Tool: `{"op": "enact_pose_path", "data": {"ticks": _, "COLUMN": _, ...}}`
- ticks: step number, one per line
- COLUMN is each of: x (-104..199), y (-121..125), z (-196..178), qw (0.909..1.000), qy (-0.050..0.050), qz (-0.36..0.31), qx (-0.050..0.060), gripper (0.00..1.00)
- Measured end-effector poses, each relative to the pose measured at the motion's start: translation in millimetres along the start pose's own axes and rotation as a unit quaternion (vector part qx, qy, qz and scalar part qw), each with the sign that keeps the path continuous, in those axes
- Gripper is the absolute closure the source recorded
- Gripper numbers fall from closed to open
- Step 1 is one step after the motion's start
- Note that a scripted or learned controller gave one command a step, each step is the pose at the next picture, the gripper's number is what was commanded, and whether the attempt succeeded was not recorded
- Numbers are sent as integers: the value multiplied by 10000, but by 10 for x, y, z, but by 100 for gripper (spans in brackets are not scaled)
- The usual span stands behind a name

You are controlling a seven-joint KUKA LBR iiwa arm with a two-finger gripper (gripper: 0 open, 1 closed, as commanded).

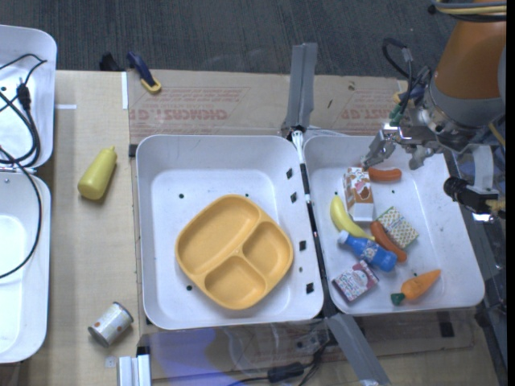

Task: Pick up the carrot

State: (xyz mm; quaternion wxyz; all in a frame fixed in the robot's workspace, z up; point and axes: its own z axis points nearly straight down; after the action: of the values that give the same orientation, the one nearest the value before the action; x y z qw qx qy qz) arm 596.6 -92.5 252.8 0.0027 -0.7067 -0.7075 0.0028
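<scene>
Orange carrot (419,285) lies at the near right corner of the right bin (459,215), long axis slanted, green stub toward the near left, tip pointing up to the far right. Just behind it: a small pink carton (355,282), a blue bottle (368,251), a banana (340,215) and a sausage (388,240); the left bin (161,175) holds a yellow divided plate (233,252). Pincer (400,145) hangs at the right bin's far edge above a second sausage (384,174), well apart from the carrot, fingers spread with nothing between them.
</scene>
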Motion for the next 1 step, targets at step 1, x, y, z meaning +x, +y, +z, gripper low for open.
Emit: {"op": "enact_pose_path", "data": {"ticks": 1, "x": -504, "y": -597, "z": 699, "qw": 9994, "qy": 5, "qz": -353, "qx": 1, "gripper": 0}}
